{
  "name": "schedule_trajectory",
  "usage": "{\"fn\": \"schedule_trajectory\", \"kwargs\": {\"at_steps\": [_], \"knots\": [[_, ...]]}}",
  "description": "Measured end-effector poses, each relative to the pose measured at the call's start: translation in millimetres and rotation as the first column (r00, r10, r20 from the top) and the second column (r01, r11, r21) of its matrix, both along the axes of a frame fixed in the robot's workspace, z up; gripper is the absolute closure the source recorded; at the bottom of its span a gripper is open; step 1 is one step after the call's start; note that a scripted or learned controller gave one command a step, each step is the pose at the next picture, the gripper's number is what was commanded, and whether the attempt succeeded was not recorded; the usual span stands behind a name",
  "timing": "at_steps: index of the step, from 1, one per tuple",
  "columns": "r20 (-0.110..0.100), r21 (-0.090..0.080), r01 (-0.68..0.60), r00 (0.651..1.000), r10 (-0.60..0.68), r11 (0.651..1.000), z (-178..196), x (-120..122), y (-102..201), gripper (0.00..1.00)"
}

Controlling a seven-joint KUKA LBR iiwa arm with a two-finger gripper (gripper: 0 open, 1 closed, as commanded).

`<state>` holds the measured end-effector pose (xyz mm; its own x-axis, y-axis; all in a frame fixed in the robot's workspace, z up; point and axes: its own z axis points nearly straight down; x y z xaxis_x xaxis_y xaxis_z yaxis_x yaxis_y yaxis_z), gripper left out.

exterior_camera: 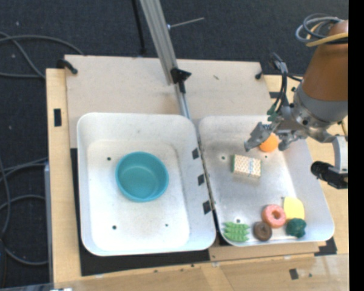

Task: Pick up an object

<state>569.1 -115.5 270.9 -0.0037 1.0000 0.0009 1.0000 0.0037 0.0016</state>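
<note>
The bench [127, 83] is seen from above, tan and bearing two white bins side by side. The left bin [97, 223] holds a teal bowl [142, 175], set upright a little left of its middle. The right bin [221, 132] carries everything else. A slanted metal pole [161, 35] is fixed at the back, ending near the gap between the bins.

The arm [327, 71] is brought in from the right, its orange band showing above the grey wrist. The gripper [268, 139] is held over the upper part of the right bin, and an orange ball [269, 143] is seen between its two dark fingers (the ball is partly covered by them, so only its lower half shows). The fingers are closed around the ball at a narrow spread. Whether the ball is lifted off the bin floor cannot be told.

Just below and left of the gripper a pale block [247, 166] with a speckled side is laid flat, apart from the ball. Along the bin's near edge a cluster is found: a yellow piece [294, 208], a pink ring [273, 215] touching it, a green toy [235, 230] at the left, a brown ring [262, 231] beside the pink one, and a dark green lump [296, 227] under the yellow piece.
</note>
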Motion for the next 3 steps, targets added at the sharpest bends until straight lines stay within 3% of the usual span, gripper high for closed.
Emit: {"fn": "schedule_trajectory", "kwargs": {"at_steps": [1, 3], "knots": [[0.0, 0.0, 0.001, 1.0, -0.001, 1.0, 0, 0, 0, 0.0], [-0.008, -0.003, 0.005, 1.0, -0.005, 1.0, -126, -4, 2, 0.0]]}}
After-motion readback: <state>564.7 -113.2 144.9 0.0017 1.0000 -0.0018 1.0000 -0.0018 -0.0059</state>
